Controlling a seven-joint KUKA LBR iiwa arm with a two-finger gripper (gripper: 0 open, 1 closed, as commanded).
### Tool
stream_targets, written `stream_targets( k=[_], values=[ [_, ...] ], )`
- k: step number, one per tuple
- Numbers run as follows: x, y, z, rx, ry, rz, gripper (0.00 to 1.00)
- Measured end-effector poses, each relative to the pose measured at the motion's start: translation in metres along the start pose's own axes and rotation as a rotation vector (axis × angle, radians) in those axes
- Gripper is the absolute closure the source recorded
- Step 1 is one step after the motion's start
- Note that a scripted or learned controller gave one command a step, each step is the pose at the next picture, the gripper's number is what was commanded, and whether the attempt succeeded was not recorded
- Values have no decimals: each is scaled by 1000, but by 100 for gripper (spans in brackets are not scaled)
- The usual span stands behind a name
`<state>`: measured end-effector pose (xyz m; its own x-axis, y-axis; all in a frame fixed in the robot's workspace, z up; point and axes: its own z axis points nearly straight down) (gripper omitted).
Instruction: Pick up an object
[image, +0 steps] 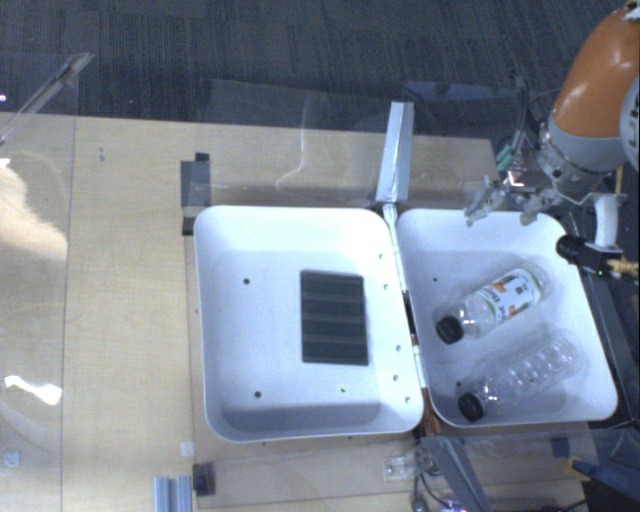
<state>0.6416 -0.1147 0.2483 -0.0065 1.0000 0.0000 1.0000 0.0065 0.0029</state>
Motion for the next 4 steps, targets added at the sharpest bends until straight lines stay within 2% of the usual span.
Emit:
stream_targets(
  k=[1,2,3,4],
  values=[
    [-57,-30,59,1,-1,101,0],
    [-35,-34,95,-12,-1,310,0],
    [-34,-31,83,-18,0,307,100],
    [-34,-31,83,-18,0,307,0]
  ],
)
